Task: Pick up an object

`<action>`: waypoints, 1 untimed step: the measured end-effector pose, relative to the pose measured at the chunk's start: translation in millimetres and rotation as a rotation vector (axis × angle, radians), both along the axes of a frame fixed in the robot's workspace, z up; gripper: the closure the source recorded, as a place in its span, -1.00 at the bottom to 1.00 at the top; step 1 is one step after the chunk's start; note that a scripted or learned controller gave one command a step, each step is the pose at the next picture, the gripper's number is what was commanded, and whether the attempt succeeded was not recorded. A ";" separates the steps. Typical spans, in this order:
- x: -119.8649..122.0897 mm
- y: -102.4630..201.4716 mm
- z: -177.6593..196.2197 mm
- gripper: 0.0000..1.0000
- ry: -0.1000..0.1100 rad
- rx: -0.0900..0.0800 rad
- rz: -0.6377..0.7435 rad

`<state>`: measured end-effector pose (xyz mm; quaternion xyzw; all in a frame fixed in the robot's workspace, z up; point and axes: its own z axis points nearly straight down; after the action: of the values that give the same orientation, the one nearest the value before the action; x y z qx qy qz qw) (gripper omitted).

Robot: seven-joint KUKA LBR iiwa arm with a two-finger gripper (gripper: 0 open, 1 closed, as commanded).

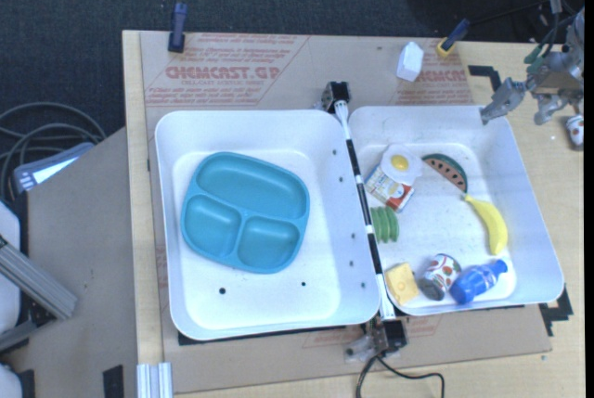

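The right bin (529, 192) holds a small carton with a yellow top (393, 178), a watermelon slice (446, 170), a banana (489, 222), a green vegetable (384, 224), a yellow wedge (401, 283), a small can (439, 274) and a blue bottle (478, 280). The left bin (176, 136) carries a blue divided plate (245, 211). My gripper (520, 106) hangs over the right bin's far right corner, above the bench. Its fingers are open with nothing between them, well apart from every object.
A white block (409, 62) lies on the board behind the right bin. Clamps sit at the board's back edge: a blue one (176, 25) and a yellow-blue one (452, 36). Cables (46, 136) coil at the left, off the bench.
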<state>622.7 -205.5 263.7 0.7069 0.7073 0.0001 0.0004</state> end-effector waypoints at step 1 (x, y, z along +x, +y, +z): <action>10.3 16.2 -104.6 -1.00 0.002 0.001 0.001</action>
<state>633.0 -189.2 159.1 0.7066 0.7076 -0.0002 -0.0006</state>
